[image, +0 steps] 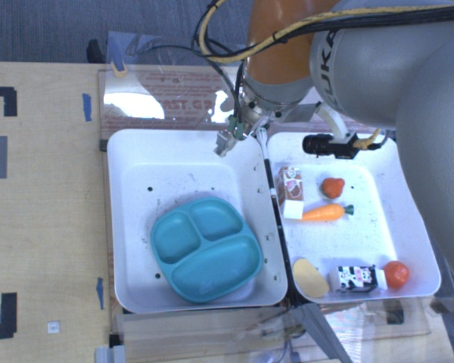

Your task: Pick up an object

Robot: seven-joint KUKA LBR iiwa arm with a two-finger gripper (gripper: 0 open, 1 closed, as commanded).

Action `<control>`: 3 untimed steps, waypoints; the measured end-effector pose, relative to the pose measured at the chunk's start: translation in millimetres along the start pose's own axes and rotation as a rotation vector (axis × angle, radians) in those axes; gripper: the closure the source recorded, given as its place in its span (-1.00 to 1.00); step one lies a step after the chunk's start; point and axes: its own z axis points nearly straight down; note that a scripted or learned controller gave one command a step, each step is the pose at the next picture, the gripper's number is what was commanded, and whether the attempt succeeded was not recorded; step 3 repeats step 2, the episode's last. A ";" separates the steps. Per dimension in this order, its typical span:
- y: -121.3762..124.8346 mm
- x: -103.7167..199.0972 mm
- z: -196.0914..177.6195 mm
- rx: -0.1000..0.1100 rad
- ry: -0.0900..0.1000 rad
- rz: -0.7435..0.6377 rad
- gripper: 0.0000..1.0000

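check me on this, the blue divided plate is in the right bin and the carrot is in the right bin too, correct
Not quite. The camera view shows the blue divided plate in the left bin, not the right one. The carrot is indeed in the right bin.

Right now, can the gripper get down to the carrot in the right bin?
Probably yes. The carrot lies flat in open bin floor, apart from the small carton and the red item near it, with nothing on top. The gripper hangs over the left bin's far edge.
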 end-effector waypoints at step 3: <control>58.9 90.6 -101.6 -0.007 -0.005 -0.559 1.00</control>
